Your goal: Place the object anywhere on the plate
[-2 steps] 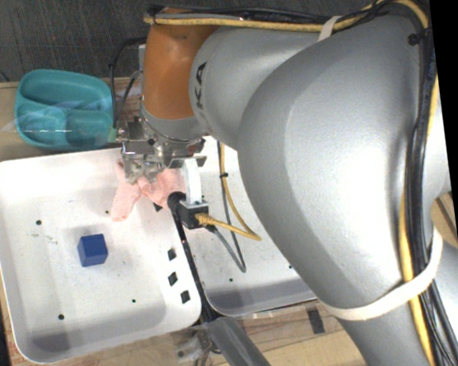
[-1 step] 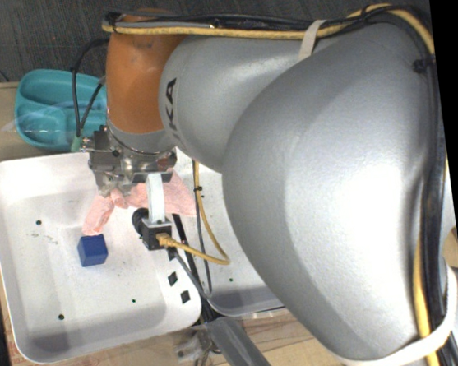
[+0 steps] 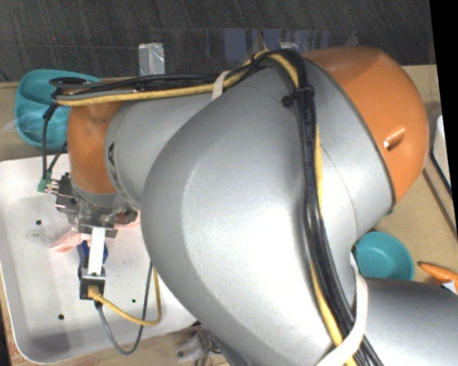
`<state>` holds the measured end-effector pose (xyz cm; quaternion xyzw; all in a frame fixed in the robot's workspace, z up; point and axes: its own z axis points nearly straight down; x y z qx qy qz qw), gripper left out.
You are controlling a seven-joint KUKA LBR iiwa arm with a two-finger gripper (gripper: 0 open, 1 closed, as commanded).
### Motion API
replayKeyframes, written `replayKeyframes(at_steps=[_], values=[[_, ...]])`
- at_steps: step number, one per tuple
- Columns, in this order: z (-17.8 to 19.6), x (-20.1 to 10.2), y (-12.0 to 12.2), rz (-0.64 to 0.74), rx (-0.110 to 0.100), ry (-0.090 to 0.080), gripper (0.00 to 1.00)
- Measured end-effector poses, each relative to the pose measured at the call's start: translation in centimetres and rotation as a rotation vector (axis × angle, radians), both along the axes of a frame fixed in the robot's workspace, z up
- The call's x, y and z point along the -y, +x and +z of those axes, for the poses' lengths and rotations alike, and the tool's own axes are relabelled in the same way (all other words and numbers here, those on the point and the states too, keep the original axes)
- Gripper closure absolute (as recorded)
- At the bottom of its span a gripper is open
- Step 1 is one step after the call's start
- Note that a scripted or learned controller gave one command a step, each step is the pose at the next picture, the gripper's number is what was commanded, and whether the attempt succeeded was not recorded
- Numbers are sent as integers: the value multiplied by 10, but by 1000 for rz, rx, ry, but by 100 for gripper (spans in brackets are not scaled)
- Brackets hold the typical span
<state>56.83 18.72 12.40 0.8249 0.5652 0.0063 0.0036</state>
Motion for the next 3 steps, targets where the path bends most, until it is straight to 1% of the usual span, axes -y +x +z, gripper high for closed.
replayKeyframes(at_steps=[1,2,3], values=[[22,-5,41,41,-23,-3,100],[-33,49,88,-24,-20,0,100],[43,65,25,162,-24,-3,100]])
